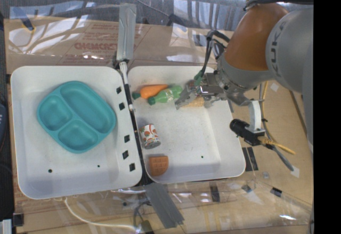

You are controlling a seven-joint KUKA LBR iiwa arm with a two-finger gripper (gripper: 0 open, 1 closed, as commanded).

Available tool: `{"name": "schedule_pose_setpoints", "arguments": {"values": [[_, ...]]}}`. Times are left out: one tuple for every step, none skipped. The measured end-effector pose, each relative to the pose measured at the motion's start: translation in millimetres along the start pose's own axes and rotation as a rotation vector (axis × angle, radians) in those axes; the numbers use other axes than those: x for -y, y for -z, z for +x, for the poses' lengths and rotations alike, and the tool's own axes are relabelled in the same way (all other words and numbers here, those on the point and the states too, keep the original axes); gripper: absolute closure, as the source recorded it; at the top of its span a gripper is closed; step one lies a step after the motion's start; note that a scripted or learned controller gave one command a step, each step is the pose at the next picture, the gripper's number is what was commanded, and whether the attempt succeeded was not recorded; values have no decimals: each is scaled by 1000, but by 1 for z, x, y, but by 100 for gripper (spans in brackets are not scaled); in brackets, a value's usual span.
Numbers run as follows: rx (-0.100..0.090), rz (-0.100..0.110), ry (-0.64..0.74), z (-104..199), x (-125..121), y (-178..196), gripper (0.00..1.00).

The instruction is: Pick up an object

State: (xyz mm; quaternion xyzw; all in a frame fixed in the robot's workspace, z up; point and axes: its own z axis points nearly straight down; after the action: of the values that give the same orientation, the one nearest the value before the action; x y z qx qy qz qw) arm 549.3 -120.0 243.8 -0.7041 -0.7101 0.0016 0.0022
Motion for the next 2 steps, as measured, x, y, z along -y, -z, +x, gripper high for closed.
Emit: {"name": "schedule_pose_setpoints", "arguments": {"values": [[1,4,-73,-3,-76,-59,0],[1,5,-347,-14,-100,-145,0]]}}
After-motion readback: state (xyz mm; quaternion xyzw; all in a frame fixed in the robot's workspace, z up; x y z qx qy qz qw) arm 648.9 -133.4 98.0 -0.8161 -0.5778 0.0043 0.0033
